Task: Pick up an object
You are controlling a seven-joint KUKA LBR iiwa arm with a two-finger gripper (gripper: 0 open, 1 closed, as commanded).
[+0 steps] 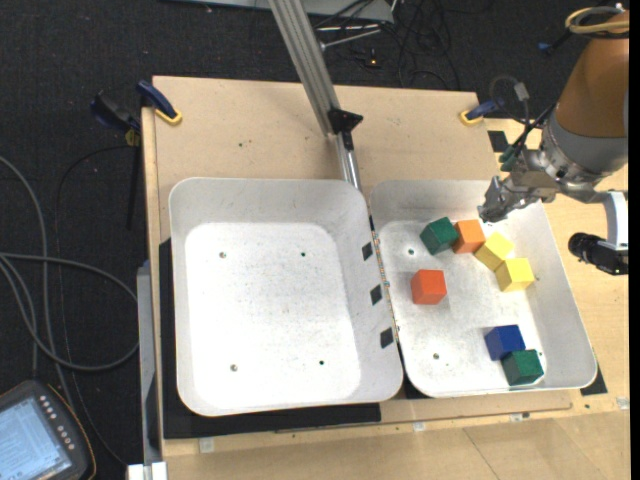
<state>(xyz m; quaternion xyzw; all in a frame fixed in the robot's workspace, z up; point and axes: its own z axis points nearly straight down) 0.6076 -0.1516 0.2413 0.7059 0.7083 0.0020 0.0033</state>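
The gripper (497,206) is in the upper right of the frame, low over the top edge of the right bin (570,318). It looks dark and bunched up from here, so I can't tell if it's open or closed. Nothing shows in its grip.

The things to pick are small blocks, all in the right bin. Just below the gripper sit a green block (438,235) and an orange block (470,236), touching side by side. Right next to them, a bit lower & to the right, are two yellow blocks (505,262), also touching each other. A red-orange block (429,287) sits alone near the middle of the bin. Down in the lower right corner are a blue block (504,340) and a dark green block (523,366), pressed together near the bin wall.

These look like hard little cubes, prob. wood or plastic. I think they're light, stiff, won't squash, won't break. Sides look flat & smooth, so they may slip a bit if pinched on a corner.

Best way to hold one: pinch two flat sides across from each other, w/ the block square to the grip. The red-orange one looks easiest, bc there's room all around it. The ones that touch are harder, no gap to get in between.

The left bin (200,268) sits beside the right one.
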